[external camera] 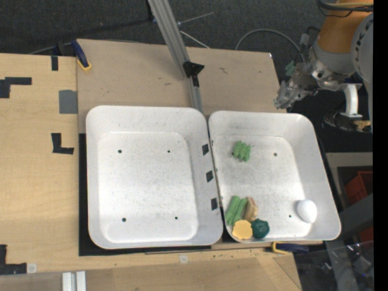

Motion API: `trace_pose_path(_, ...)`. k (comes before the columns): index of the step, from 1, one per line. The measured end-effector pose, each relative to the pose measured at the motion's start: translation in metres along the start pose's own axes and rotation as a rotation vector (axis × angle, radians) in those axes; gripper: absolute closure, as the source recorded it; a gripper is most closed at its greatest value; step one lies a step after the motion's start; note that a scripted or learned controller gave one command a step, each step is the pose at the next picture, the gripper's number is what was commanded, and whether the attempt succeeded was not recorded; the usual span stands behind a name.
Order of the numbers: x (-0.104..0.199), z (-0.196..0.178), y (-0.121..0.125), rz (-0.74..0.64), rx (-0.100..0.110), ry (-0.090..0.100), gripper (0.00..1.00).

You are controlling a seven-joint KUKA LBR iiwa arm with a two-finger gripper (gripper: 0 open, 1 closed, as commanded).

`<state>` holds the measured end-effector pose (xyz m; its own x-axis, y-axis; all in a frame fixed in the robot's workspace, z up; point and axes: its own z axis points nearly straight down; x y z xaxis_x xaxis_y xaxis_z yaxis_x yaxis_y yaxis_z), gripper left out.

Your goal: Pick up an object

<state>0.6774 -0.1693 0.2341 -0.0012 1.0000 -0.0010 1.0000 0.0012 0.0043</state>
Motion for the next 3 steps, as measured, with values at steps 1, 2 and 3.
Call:
trace_pose_path(1, 0.049, 0.01, -0.008, -0.004, 0.007, 0.002, 1.0)
trace_pose_path(2, 0.107, 0.0, -0.015, -0.006, 0.006, 0.003, 1.0)
trace_pose_path(3, 0.169, -0.002, -0.017, -0.006, 0.006, 0.003, 1.0)
